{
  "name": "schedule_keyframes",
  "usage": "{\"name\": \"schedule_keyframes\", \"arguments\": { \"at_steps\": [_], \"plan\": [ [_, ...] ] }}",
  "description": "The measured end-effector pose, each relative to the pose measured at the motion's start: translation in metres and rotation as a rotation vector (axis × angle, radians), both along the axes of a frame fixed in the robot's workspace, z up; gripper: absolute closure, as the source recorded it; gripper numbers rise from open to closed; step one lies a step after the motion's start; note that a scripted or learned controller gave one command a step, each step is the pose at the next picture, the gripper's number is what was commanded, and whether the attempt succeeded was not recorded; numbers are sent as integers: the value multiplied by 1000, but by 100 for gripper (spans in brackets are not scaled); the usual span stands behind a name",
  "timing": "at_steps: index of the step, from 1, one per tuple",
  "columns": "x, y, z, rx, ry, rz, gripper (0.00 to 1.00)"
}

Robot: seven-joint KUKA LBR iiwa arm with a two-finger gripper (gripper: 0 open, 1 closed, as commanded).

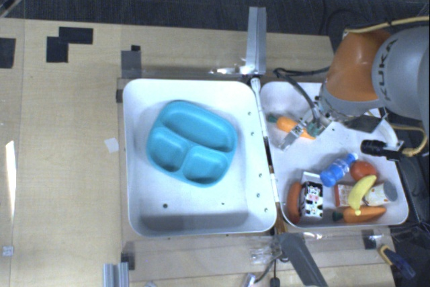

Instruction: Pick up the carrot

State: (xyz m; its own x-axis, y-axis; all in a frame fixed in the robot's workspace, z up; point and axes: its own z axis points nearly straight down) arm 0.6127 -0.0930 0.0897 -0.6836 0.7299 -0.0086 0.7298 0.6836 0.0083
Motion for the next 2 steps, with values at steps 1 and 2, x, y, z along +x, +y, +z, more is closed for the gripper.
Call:
{"name": "schedule_keyframes", "arguments": {
  "at_steps": [1,2],
  "plan": [
    [10,39,97,3,4,-217,0],
    [12,5,34,3,7,-290,0]
  ]
}}
